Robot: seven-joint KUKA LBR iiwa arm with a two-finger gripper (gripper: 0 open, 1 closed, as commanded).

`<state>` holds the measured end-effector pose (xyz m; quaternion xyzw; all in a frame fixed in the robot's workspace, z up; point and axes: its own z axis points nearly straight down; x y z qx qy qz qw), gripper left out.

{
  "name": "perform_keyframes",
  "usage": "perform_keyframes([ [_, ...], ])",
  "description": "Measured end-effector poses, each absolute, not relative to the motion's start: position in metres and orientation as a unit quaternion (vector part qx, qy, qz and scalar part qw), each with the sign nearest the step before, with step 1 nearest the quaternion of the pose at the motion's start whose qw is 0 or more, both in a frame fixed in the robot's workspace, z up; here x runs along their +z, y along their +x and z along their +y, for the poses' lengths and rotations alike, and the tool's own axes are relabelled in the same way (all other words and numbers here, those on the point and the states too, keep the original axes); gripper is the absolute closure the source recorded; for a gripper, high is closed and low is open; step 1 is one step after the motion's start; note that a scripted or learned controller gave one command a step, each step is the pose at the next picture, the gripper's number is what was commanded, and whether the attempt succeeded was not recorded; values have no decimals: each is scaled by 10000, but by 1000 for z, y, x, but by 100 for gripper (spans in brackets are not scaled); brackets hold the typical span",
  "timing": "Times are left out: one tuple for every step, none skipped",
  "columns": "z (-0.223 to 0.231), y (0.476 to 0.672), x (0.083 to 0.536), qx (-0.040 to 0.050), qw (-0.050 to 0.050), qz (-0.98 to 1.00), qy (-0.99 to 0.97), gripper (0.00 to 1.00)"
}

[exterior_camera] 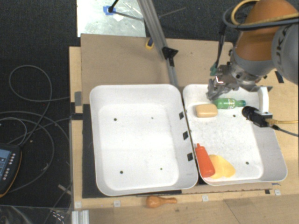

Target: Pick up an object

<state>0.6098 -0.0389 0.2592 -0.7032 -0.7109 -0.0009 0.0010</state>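
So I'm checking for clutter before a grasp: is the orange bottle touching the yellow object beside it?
Touching. The camera view shows the orange bottle lying right against the yellow object, no bin floor visible between them.

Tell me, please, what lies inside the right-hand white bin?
The right bin holds a tan block, a green bottle, an orange-red bottle and a yellow object. The gripper covers the far corner.

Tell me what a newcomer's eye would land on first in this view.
First, the grey arm's orange band at the upper right, with the gripper hanging at the far end of the right bin, beside a tan block and a green bottle. Next, the orange-red bottle and yellow piece at that bin's near edge.
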Motion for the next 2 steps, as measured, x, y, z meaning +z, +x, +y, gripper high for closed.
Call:
perform_keyframes([
  [19, 592, 256, -7, 12, -7112, -7029, 100],
  [73, 582, 232, -2, 15, -7111, -7031, 100],
])
